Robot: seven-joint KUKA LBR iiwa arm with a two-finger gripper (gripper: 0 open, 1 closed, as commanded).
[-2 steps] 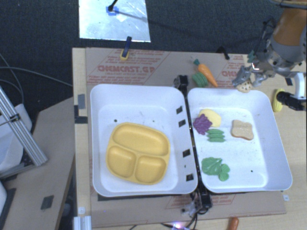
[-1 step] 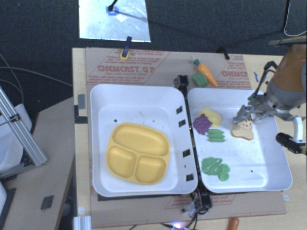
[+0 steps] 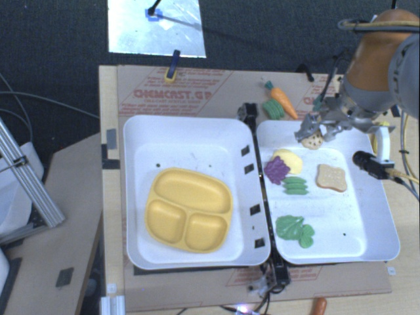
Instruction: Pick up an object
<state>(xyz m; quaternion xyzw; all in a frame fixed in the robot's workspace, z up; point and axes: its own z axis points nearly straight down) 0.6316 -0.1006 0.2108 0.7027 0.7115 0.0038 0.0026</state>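
I have the arm (image 3: 384, 58) entering from three o'clock, orange band uppermost, with the gripper (image 3: 314, 131) low over the twelve o'clock rim of the right bin (image 3: 367, 241). A small brown cookie (image 3: 313, 141) with dark specks sits directly under the fingertips and touches them. I cannot tell whether it is clamped between them or merely lying beneath, nor how wide the fingers stand. The cookie is roundish, so I record no clear long axis or heading for it.

Other contents of the right bin: a yellow lemon (image 3: 289, 160) at about seven o'clock from the cookie, with purple grapes (image 3: 276, 170) touching its nine o'clock side. A green bean pod (image 3: 296, 186) lies just below the lemon, its long axis running nine to three. A slice of toast (image 3: 331, 178) lies at five o'clock from the cookie, apart from it. A green leafy vegetable (image 3: 294, 230) lies toward six o'clock, well clear of the rest.

Outside the bins, on the cardboard at eleven o'clock from the gripper, a carrot (image 3: 281, 98) lies with its long axis running from ten to four, its green top at the ten o'clock end, beside a green item (image 3: 273, 110).

The left bin (image 3: 190, 130) holds a yellow divided tray (image 3: 189, 209). The nearest neighbours to the cookie are the lemon and toast; neither touches it.
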